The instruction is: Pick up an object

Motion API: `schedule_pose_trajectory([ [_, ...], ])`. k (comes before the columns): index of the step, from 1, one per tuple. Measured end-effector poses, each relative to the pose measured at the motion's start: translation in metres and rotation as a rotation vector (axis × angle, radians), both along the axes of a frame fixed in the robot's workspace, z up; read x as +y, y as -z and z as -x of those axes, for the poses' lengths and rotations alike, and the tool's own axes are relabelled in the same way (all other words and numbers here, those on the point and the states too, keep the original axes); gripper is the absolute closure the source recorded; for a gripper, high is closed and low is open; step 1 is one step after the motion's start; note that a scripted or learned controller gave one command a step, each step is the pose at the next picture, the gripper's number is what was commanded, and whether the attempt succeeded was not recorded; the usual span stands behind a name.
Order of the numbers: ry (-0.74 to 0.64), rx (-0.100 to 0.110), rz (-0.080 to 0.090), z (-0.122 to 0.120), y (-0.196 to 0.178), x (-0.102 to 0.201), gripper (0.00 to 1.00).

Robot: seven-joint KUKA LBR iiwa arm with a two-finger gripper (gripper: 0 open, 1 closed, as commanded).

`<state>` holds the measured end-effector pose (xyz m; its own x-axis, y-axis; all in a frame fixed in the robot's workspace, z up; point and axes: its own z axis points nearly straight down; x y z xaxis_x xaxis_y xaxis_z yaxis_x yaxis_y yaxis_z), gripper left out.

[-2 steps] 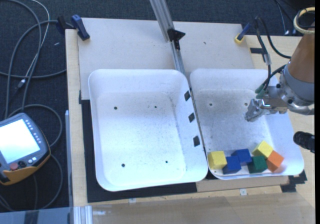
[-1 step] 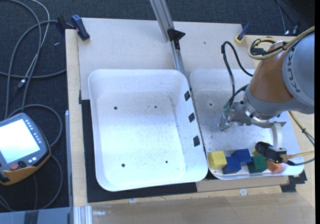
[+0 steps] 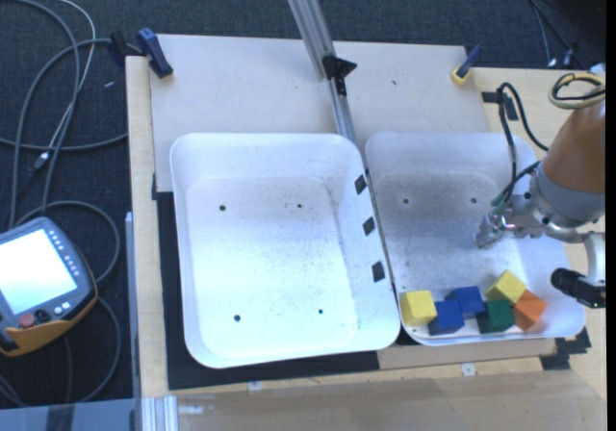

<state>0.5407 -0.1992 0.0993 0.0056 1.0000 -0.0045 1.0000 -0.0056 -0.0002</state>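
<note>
A: Biggest first? Two white bins on the bench. Landmark is the right bin [image 3: 423, 179]; the left bin [image 3: 269, 246] sits touching its left rim.

B: Arm?

A: Grey arm with orange band [image 3: 577, 155] leans over the right bin's right edge. Gripper [image 3: 493, 227] hangs above the bin floor, toward its right side. Fingers too small and blurred, can't tell how they stand. Nothing visible between them.

B: Objects?

A: Cluster of blocks at the right bin's near edge. Yellow block [image 3: 419, 307] leftmost, blue blocks [image 3: 456, 309] beside it, green block [image 3: 497, 316], second yellow block [image 3: 507, 285] behind green, orange block [image 3: 528, 310] rightmost. All below the gripper, apart from it.
</note>
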Motion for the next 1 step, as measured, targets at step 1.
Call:
schedule_pose_trajectory([
  [1, -0.011, 0.008, -0.012, 0.0604, 0.0005, 0.0908, 1.00],
])
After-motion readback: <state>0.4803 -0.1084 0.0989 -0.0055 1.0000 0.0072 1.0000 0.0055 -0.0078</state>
